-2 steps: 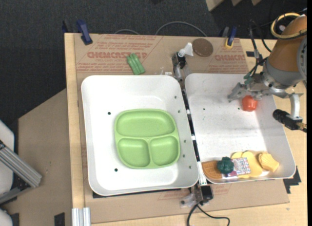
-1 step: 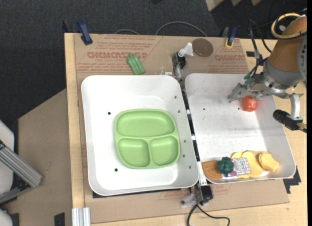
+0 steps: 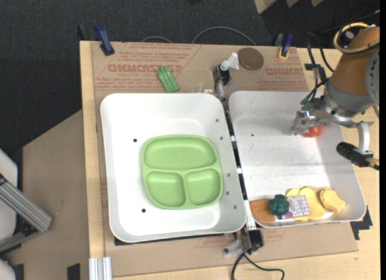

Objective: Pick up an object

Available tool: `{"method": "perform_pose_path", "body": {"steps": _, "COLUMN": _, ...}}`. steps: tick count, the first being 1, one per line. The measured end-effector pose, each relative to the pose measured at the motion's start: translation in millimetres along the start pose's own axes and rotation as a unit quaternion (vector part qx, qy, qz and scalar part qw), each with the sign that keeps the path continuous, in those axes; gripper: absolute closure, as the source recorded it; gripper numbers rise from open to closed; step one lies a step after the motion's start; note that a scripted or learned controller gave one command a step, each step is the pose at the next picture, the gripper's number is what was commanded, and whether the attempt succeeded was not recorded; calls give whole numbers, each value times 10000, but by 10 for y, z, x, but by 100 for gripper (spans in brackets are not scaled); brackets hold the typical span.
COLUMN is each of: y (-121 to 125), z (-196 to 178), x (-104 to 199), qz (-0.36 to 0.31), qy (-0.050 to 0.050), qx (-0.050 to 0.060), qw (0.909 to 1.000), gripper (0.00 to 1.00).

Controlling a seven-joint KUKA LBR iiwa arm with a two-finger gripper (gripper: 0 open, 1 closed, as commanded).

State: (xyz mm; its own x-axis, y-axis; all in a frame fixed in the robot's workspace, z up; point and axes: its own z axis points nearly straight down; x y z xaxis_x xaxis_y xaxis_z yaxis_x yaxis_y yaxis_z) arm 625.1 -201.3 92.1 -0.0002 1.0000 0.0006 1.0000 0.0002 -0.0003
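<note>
My gripper (image 3: pixel 307 124) is low in the right bin (image 3: pixel 271 152), near its far right side, with the arm coming in from the right. A small red-orange object (image 3: pixel 312 131) lies directly under the gripper and is partly hidden by it. Along the bin's near edge lies a cluster: a brown round piece (image 3: pixel 260 210), a dark green object (image 3: pixel 278 204), a pink-and-white packet (image 3: pixel 298 206) and yellow pieces (image 3: pixel 330 199).
A green divided plate (image 3: pixel 181 171) sits in the middle of the left bin (image 3: pixel 120 128). Behind the bins on the cardboard lie a green ridged item (image 3: pixel 168 80) and a brown disc (image 3: pixel 250 59). Blue clamps (image 3: pixel 105 40) hold the far edge.
</note>
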Motion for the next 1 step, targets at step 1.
{"method": "perform_pose_path", "body": {"steps": 1, "y": 2, "z": 16, "x": 96, "qz": -31, "qy": 99, "qx": 55, "qw": 9999, "gripper": 0}}
